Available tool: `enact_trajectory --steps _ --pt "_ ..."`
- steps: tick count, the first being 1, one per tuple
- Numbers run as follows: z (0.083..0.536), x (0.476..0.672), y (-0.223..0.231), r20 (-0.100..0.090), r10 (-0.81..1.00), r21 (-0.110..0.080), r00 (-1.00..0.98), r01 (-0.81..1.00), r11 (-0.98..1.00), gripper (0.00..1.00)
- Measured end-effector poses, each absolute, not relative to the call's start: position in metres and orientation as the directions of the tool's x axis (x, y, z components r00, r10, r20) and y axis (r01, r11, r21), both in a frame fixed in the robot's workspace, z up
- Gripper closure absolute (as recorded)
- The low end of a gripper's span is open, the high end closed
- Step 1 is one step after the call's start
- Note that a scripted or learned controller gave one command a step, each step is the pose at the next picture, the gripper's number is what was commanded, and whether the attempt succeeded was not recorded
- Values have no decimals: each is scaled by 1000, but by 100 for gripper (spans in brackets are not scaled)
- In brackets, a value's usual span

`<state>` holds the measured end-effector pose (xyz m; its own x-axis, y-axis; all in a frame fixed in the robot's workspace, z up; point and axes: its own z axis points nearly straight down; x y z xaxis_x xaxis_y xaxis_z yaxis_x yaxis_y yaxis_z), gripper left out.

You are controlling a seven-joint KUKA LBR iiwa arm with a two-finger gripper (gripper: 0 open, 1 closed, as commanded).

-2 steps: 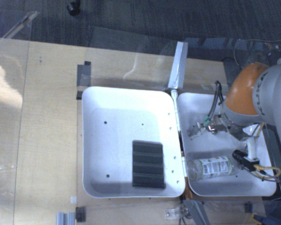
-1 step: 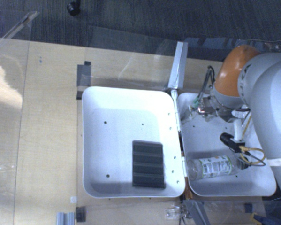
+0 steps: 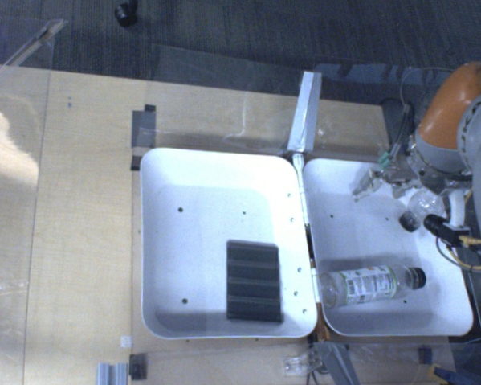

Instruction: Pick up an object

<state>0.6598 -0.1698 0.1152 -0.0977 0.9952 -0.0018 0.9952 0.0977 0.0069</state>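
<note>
A clear plastic bottle (image 3: 370, 284) with a white label and dark cap lies on its side near the front of the right bin (image 3: 343, 225). A black ribbed block (image 3: 254, 282) lies flat in the left bin (image 3: 200, 194), towards its front right. My gripper (image 3: 372, 177) hangs over the back of the right bin, well behind the bottle and apart from it. Its fingers (image 3: 364, 186) stand open with nothing between them. A small clear object (image 3: 417, 210) with a dark end sits just below the wrist; I cannot tell what it is.
The grey arm with its orange band (image 3: 463, 95) reaches in from the right above the right bin's back corner. Black cables (image 3: 455, 235) hang by the wrist. A metal divider bar (image 3: 304, 110) stands behind the gap between the bins. Wooden bench surrounds them.
</note>
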Motion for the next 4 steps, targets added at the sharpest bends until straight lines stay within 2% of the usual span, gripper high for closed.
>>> enact_trajectory --steps 1,2,3,4 --pt "185 579 -205 -2 977 6 -211 977 211 0" --pt "89 537 -204 -6 887 10 -461 887 461 0" --pt "123 489 -181 -7 855 8 -519 855 519 0" --pt "90 531 -118 -10 825 13 -565 825 565 0"
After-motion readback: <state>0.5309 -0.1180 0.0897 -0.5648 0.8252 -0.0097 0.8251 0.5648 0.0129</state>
